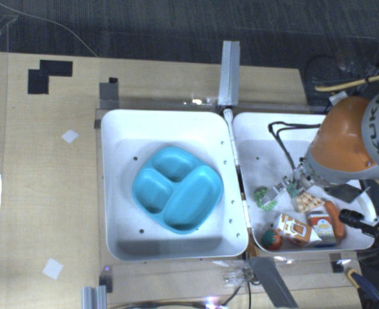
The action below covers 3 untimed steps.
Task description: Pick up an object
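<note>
Gripper (pixel 291 187) is down in the right bin (pixel 253 134), can't tell how it's set. Green object (pixel 264 197) sits just left of it; food packets (pixel 293 229) cluster near. Left bin (pixel 121 134) holds 1 blue tray (pixel 178 188).

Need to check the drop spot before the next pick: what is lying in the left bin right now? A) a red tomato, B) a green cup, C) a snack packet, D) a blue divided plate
D: the left bin holds a blue divided plate with three compartments, while the small items lie in the right bin.
</note>
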### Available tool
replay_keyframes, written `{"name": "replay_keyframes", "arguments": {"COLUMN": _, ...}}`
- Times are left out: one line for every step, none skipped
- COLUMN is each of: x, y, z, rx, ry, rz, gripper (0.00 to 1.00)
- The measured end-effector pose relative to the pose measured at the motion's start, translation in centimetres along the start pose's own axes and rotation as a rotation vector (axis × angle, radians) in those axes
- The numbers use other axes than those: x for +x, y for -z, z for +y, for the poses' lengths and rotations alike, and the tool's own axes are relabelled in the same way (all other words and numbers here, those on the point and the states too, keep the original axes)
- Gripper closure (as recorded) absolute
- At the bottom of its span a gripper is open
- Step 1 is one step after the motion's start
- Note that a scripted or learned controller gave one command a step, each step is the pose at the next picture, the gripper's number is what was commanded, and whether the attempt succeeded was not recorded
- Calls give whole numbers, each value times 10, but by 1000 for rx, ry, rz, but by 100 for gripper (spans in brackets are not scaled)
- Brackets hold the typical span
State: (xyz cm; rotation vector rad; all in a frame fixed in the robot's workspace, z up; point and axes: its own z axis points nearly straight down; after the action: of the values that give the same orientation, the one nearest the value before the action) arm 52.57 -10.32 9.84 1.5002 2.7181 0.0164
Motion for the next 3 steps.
{"name": "replay_keyframes", "arguments": {"x": -9, "y": 0, "z": -37, "rx": -1, "ry": 362, "rz": 3, "gripper": 0}}
{"name": "replay_keyframes", "arguments": {"x": -5, "y": 14, "z": -45, "rx": 13, "ry": 574, "rz": 27, "gripper": 0}}
{"name": "replay_keyframes", "arguments": {"x": -9, "y": 48, "z": 46, "rx": 8, "ry": 865, "rz": 29, "gripper": 0}}
